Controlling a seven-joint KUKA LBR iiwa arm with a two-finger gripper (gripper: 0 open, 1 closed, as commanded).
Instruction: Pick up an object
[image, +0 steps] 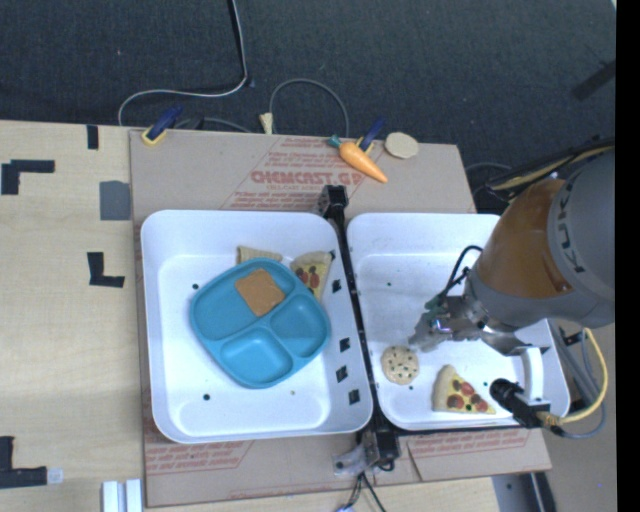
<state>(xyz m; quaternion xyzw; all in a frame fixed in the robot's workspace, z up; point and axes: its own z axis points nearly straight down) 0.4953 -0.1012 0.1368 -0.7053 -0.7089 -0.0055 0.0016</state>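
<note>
In the right bin (400, 240) a round chocolate-chip cookie (400, 365) lies near the front left, and a pizza slice (460, 392) lies to its right by the front wall. My gripper (436, 328) hangs low over the bin floor, just up and right of the cookie and above the pizza slice. Nothing shows between its fingers. The left bin (160, 300) holds a blue divided plate (262, 325) with a brown toast square (261, 291) on it, and a second pizza slice (313, 271) lies beside the plate.
A toy carrot (360, 162) and a pale round biscuit (402, 146) lie on the cardboard behind the bins. A black divider (345, 290) runs between the two bins. The arm's bulky grey and orange body (550, 250) covers the right bin's right side.
</note>
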